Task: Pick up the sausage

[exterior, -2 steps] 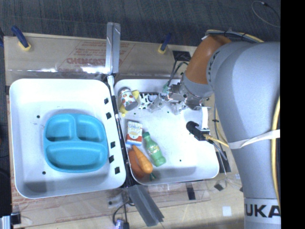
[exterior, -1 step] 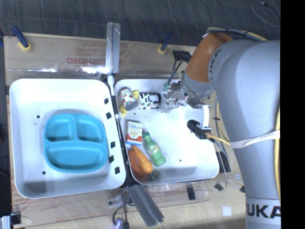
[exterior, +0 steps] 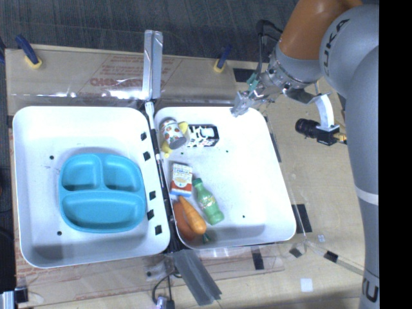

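— First entry?
— Gripper, on grey arm with orange band, entering from the right. Located over the far rim of the right bin, near its far right corner. Blurred and small; open or closed cannot be told.

— Task item?
— Sausage. Orange-brown, elongated, lying at a slant in the near left corner of the right bin, close against the left wall. Small scrap of green at its near end. Well apart from the gripper, at the opposite corner of the bin.

— Neighbours of the sausage?
— Green bottle, lying on its side just beside the sausage, on its right, roughly parallel, cap towards the far side. Small box, white with red and blue print, just beyond the far end of the sausage and beside the bottle's cap.

— Further up the same bin?
— Printed can, tipped over, in the far left corner, with something yellow just under it, too small to identify. Black-and-white carton, lying just to the right of the can. All five items ranged along the left side of the bin.

— Left bin?
— Left bin, white, shallow, side by side with the right one. Contains blue divided tray, three compartments: two small on the far side, one long on the near side.

— Surroundings?
— Bench, tan board, with blue clamps at the far edge.
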Available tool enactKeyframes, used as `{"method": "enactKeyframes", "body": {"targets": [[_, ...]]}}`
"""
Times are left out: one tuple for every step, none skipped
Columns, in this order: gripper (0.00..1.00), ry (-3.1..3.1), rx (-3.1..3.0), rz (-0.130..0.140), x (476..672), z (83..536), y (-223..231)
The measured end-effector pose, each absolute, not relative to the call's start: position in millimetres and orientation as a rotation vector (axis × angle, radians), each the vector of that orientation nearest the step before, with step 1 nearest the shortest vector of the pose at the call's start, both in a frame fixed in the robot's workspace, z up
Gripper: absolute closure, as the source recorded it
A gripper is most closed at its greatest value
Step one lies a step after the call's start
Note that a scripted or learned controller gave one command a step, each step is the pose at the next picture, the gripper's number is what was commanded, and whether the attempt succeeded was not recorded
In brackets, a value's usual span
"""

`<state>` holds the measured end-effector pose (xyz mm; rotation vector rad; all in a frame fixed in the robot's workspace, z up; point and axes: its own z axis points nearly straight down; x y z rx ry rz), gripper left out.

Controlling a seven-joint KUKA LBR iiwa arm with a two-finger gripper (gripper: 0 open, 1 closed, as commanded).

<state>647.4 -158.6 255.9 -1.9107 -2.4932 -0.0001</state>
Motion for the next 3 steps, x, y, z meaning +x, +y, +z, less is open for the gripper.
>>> {"method": "enactKeyframes", "body": {"targets": [[1.00,-2.564,-1.810,0.003,563.0,273,-116],[1.00,-2.574,-1.793,0.004,549.2,196,-114],[1.00,-2.965,-1.042,0.001,575.5,276,-127]]}}
